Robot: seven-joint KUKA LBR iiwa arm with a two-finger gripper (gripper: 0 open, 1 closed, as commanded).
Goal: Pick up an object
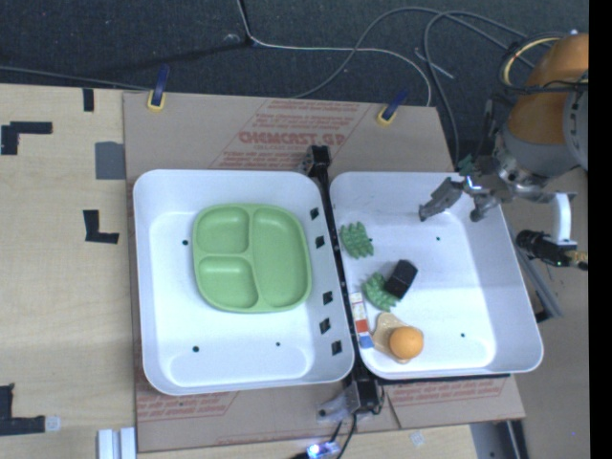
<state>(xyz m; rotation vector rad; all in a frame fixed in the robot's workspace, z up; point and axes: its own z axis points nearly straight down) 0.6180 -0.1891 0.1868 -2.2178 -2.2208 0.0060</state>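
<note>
Sitting lowest in the frame, at the bottom left corner of the right bin [497, 347], is one orange ball [406, 343], touching a tan rounded piece [384, 327] just above and left of it. One small red, white and blue strip [360, 318] lies against the divider there. Up from those, near the bin's left middle, one black block [401, 277] leans on a green leafy toy [379, 292], and a second green leafy toy [357, 241] lies a little higher, apart from the pair. That makes two green pieces, one black, one orange, one tan.

Across in the left bin [158, 285], a single green divided plate [252, 257] with three compartments sits at centre.

Farther up, at the upper right of the right bin, the gripper [461, 202] hangs over the bin's top edge, its two fingers spread apart with nothing between them, well away from all the objects. Two yellow clamps [390, 112] pin the cardboard sheet [287, 132] at the back.
</note>
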